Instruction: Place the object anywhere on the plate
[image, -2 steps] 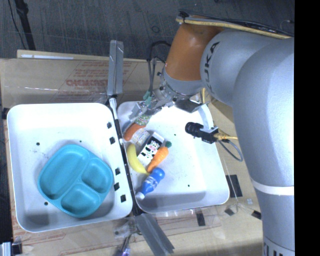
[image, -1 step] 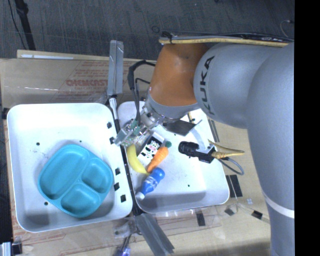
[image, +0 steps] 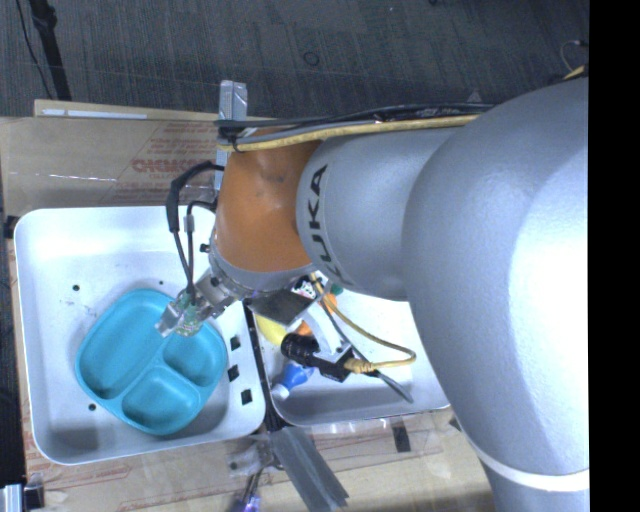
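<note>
Lighting is bright and even from overhead. The left bin (image: 60, 260) shows soft glare on its white floor, with a grey shadow along its near wall. The blue plate (image: 150, 375) carries pale sheen on its ridges and darker tone in its near compartments. The arm (image: 480, 250) shows a broad highlight on its grey casing; the orange band (image: 260, 210) is dull. The floor (image: 300, 50) at the far side is dark. Focus is moderate; the pincer (image: 182, 318) is slightly soft. Fine detail is grainy.
</note>
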